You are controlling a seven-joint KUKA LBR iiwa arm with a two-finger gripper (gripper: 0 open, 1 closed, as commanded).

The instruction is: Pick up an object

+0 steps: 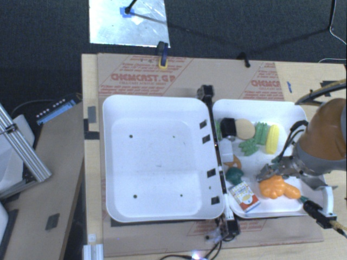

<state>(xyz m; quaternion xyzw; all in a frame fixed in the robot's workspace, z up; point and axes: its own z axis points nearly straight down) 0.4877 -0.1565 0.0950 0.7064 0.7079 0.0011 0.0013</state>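
dark carpet surrounds the desk (70, 161), which carries a sheet of printed cardboard (179, 75) under two shallow white bins set side by side. a shiny metal plate (127, 15) lies on the floor beyond, and a blue-and-yellow clamp (162, 54) grips the cardboard's far edge, probably to keep it from sliding.

from the single overhead camera, the left bin (157, 161) has only its bare floor with a few small holes. the right bin (282, 110) holds all the clutter, so any pick has to happen there: a black block (227, 127) touching a beige ball (244, 129), a green ridged toy (261, 133) beside a yellow piece (272, 137), a teal lump (234, 174), a small red-and-white carton (244, 195) near the front wall, and an orange toy (277, 188).

the arm (325, 140) reaches in from the right, and its gripper (274, 170) sits low over the orange toy, just at that toy's upper edge. that looks like the chosen target, lying apart enough from its neighbours to allow a clean approach. whether the fingers are spread or closed i cannot tell; nothing is visibly between them, and the toy rests on the bin floor.
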